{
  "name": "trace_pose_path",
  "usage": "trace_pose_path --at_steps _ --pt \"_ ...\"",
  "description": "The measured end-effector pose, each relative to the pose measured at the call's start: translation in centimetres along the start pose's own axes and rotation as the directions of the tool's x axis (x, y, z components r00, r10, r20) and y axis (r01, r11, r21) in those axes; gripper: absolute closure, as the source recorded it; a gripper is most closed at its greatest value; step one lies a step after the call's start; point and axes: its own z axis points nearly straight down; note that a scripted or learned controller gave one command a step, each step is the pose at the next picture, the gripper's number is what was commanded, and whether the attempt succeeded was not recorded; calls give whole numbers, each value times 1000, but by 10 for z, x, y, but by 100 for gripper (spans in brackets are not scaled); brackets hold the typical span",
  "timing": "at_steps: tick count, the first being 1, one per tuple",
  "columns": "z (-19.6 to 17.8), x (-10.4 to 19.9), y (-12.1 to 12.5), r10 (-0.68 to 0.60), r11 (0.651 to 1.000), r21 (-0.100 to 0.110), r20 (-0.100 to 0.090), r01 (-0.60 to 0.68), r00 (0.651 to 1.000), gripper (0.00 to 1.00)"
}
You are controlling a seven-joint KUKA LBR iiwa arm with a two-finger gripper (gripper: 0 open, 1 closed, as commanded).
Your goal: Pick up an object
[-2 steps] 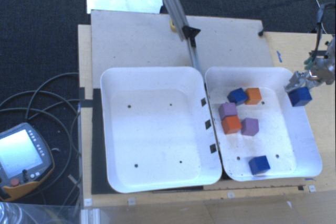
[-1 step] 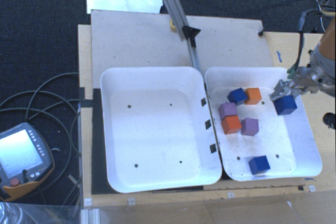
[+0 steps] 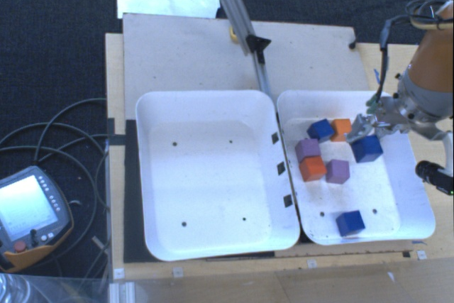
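- My arm (image 3: pixel 429 71) reaches in from the right, grey with the orange band above the wrist, over the right bin (image 3: pixel 397 227).
- My jaws (image 3: pixel 363 128) sit low at the upper middle of that bin; whether they stand wide or narrow, I cannot tell, as the metal parts blur together.
- A dark blue cube (image 3: pixel 367 149) lies just below and beside my jaws, close to them; contact cannot be confirmed, and I see nothing clearly held.
- An orange cube (image 3: pixel 342 128) lies just left of my jaws, with a second blue cube (image 3: pixel 320 129) touching its left side.
- Further left and lower: a purple cube (image 3: pixel 308 148), an orange cube (image 3: pixel 312 168) directly under it, and another purple cube (image 3: pixel 338 171) beside that.
- A lone blue cube (image 3: pixel 350 222) rests near the bin's front edge, well apart from the rest.
- The left bin (image 3: pixel 152 174) adjoins the right bin on the counter (image 3: pixel 184 46).
- A handheld control pendant (image 3: pixel 28 213) with cables lies on the floor to the far left.
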Motion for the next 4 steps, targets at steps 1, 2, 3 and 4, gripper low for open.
trace_pose_path --at_steps 1,2,3,4 --pt "5 48 -17 0 1000 1 0 0 1000 100" --pt "17 104 -29 -1 1000 1 -1 1 1000 100" --pt "29 154 -31 -2 1000 1 0 2 1000 100" --pt "17 203 -39 -3 1000 -1 -1 3 1000 100"
